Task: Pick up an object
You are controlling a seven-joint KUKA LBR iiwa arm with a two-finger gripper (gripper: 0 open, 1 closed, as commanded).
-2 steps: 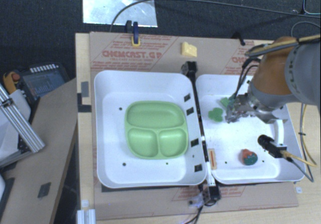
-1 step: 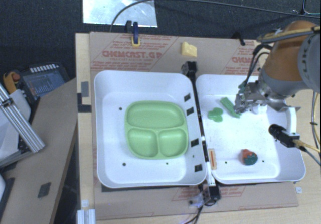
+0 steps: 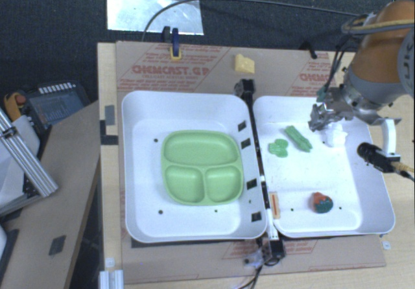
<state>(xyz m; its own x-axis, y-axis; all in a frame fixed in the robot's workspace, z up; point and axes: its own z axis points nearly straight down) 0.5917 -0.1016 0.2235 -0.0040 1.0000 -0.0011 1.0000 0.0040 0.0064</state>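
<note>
In the right bin (image 3: pixel 373 219) lie a long green piece (image 3: pixel 298 138), a small green leafy piece (image 3: pixel 279 148) just left of it, a white object (image 3: pixel 334 135) near the back right, and a red and teal object (image 3: pixel 321 203) near the front. My gripper (image 3: pixel 320 118) hangs over the back of this bin, just right of the long green piece and close beside the white object. Nothing shows between it and the bin floor that I can call held.
The left bin (image 3: pixel 139 171) holds a green divided tray (image 3: pixel 200 166). A yellow block (image 3: pixel 244 63) lies on the cardboard behind the bins. Black clips line the seam between the bins. A black fitting (image 3: pixel 375 155) sits at the right bin's right wall.
</note>
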